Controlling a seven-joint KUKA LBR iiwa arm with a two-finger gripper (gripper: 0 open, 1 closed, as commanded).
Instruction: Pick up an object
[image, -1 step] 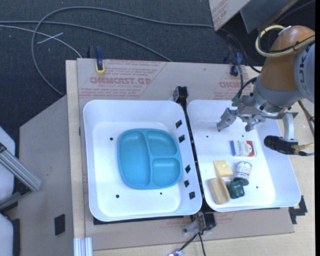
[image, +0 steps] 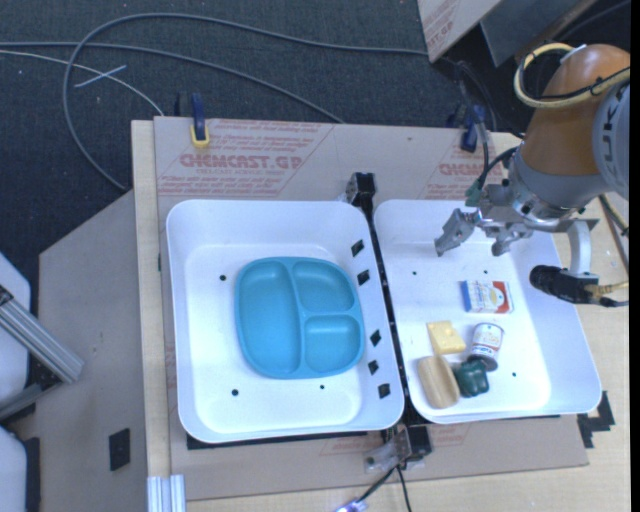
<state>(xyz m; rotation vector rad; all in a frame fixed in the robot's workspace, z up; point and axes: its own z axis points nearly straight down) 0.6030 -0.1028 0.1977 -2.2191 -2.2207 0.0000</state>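
My gripper (image: 474, 234) hangs over the far part of the right bin (image: 560, 345), its two grey fingers spread open with nothing between them. Below it in that bin lie a small blue, white and red packet (image: 485, 295), a pale yellow block (image: 446, 336), a small brown-capped jar (image: 487, 341), a dark green object (image: 472, 378) and a tan loaf-shaped block (image: 436, 381). The packet is the closest of these to the gripper, a short way toward the front.
The left bin (image: 200, 330) holds a blue divided plate (image: 299, 316). A black clip-lined divider (image: 375, 290) separates the bins. A black cable connector (image: 562, 282) juts over the right bin's right side. Cardboard (image: 260, 155) lies under the bins.
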